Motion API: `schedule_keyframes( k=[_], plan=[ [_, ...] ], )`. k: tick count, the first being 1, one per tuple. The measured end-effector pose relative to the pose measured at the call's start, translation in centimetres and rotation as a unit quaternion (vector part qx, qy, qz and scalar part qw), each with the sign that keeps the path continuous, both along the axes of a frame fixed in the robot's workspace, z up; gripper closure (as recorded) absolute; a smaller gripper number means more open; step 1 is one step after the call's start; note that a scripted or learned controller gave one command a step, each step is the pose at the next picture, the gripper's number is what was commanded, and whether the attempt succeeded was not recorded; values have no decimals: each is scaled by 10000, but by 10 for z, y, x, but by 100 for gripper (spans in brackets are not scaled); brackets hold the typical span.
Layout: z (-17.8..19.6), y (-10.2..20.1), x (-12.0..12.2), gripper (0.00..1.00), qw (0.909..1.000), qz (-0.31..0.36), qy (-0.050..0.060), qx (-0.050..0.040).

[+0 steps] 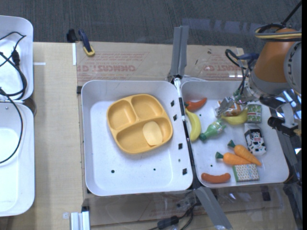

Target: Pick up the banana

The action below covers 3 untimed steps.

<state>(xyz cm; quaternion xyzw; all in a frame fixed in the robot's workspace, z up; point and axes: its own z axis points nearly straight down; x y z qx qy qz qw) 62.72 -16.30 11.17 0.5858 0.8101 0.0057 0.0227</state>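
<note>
Camera view: your banana (194,124) lies against the left wall of the right bin (276,176), roughly 9 o'clock in that bin, with a red pepper (195,103) just above it and a green bottle (212,130) just to its right at 3 o'clock. The arm (274,61) sits over the bin's 1 o'clock corner, and you get no read on the gripper state from here, can't tell. The left bin (96,171) holds a yellow plate (125,114), and two carrots (240,156) sit near 5 o'clock in the right bin.
</note>
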Motion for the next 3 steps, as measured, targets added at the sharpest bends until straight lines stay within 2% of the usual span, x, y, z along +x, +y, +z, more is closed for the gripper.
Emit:
schedule_keyframes(
  k=[1, 2, 3],
  plan=[
    [0, -3, -2, 0, 9995, 321, 8, -12],
    [-3, -22, 2, 0, 9994, 343, 43, 36],
    [-2, -19, -5, 0, 10000, 0, 8, 30]
  ],
)
